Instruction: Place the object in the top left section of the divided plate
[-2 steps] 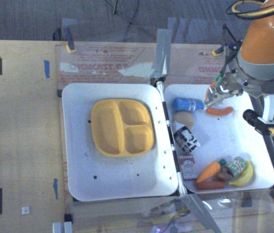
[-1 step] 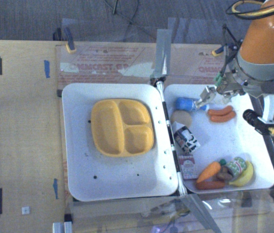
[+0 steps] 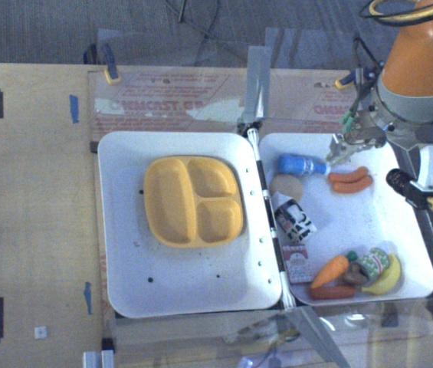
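camera view: gripper (image 3: pixel 337 153) sits low in the right bin (image 3: pixel 408 228), right by the blue bottle (image 3: pixel 300 164) and sausage (image 3: pixel 351 180) | can't tell if it's open or closed tbh | yellow plate (image 3: pixel 193 201) sits in the left bin (image 3: pixel 124 228)
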Available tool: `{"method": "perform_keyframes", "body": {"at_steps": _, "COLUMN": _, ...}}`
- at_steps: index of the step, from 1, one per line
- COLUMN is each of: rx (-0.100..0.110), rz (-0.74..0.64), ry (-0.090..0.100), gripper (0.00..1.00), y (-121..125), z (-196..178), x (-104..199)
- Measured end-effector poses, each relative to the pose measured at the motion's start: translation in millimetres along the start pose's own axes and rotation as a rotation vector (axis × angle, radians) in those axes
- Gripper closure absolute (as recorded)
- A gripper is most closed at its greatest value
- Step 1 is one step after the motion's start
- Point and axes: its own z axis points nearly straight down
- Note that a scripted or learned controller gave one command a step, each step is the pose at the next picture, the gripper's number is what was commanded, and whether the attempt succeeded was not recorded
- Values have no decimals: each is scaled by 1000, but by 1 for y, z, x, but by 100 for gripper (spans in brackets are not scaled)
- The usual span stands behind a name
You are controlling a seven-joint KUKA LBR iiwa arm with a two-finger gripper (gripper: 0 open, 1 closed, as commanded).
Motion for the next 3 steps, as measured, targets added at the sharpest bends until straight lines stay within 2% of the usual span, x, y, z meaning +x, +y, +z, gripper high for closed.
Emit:
{"method": "perform_keyframes", "body": {"at_steps": 1, "rx": 1, "rz": 3, "ry": 4, "gripper": 100, "y": -67, "z": 45, "x": -3}}
{"method": "perform_keyframes", "body": {"at_steps": 2, "rx": 5, "rz": 221, "ry": 6, "gripper": 100, "y": -101, "z": 64, "x": 48}}
{"method": "perform_keyframes", "body": {"at_steps": 3, "rx": 2, "rz": 501, "ry": 2, "gripper": 100, "y": -104, "z": 25, "x": 39}}
